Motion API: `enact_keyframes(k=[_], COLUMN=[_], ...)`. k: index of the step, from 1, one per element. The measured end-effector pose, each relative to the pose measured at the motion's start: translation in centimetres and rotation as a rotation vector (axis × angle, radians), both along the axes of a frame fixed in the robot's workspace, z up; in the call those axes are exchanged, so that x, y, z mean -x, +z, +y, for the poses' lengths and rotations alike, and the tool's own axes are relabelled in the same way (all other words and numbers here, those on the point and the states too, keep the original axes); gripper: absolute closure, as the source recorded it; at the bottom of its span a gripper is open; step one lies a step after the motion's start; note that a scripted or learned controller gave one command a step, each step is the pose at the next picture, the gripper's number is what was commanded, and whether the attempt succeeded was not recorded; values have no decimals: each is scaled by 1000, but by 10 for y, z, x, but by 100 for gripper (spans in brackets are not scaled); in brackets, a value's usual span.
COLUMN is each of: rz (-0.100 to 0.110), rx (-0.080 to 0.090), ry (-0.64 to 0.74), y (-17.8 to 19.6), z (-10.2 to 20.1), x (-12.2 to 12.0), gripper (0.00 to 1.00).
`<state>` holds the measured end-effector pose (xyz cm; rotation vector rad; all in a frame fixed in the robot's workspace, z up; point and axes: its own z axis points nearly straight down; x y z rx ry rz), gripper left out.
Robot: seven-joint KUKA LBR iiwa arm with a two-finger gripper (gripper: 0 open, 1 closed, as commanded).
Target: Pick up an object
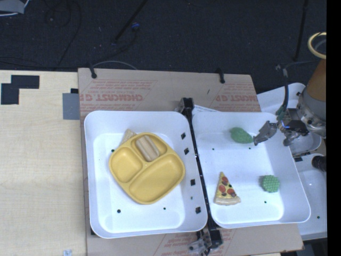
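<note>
In right bin point(298, 196), bumpy green ball point(270, 183)

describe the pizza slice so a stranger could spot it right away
Find the right-hand white bin. Near its front left lies the pizza slice, by the divider. It is the one flat yellow wedge with red dots; its neighbours are green lumps.

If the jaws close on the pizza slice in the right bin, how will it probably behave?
The pizza slice looks like a flat toy wedge, so it is probably light and stiff. It lies flat on the right bin floor, so its low edges may be hard to grip. Its flat shape should slide when pushed, not roll.
</note>
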<state>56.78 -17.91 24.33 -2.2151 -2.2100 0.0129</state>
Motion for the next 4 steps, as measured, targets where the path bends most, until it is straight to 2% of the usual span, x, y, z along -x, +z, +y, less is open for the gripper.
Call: enact_keyframes(k=[1, 2, 4], rz=[-12, -7, -7], rx=[2, 1, 0], ry=[3, 1, 2], y=[7, -52, -149], z=[0, -9, -5], x=[-2, 0, 5], gripper=[0, 0, 0])
